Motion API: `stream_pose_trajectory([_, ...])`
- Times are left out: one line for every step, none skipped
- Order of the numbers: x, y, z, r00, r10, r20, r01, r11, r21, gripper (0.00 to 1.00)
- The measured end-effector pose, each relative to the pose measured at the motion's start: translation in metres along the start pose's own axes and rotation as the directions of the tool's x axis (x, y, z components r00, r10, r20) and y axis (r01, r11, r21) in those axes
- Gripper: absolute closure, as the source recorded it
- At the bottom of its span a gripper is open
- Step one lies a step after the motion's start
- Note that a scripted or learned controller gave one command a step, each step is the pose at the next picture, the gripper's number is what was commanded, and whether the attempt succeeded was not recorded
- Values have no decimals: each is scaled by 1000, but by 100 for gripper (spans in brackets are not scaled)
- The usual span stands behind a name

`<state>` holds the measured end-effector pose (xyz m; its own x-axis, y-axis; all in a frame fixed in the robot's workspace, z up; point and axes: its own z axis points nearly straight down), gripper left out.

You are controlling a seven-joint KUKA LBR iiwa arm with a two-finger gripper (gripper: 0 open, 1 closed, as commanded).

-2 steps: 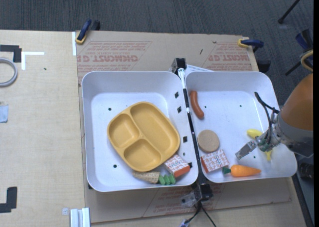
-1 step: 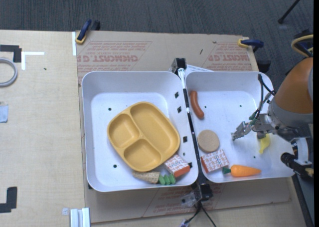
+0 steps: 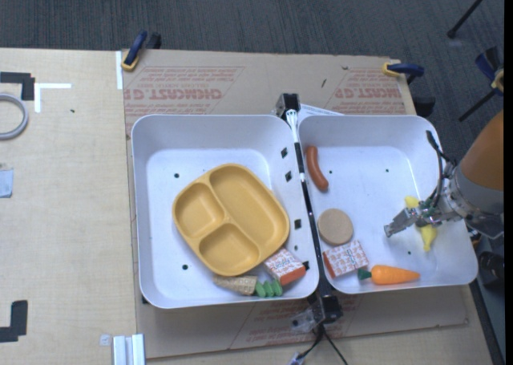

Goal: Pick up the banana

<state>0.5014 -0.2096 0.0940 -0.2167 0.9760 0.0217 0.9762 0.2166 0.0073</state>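
Two bins; banana (image 3: pixel 422 224) sits at right bin's (image 3: pixel 377 135) right wall, tool (image 3: pixel 410 220) on it, grip state — can't tell. You risk a slip: wall crowds it, or you knock the carrot (image 3: pixel 394 275).

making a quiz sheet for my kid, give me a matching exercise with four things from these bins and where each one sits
Things:
1. plate
2. sausage
3. carrot
4. banana

Places:
A. right bin, near edge, beside the small box
B. right bin, right side, by the gripper
C. left bin, middle
D. right bin, far left part, close to the divider

Pairs: 1-C, 2-D, 3-A, 4-B
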Motion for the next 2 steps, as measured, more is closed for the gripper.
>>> stream_pose_trajectory([-5,-1,-11,1000,4,16,-4,1000,-4,100])
stream_pose_trajectory([61,14,-61,999,47,23,-47,999,5,100])
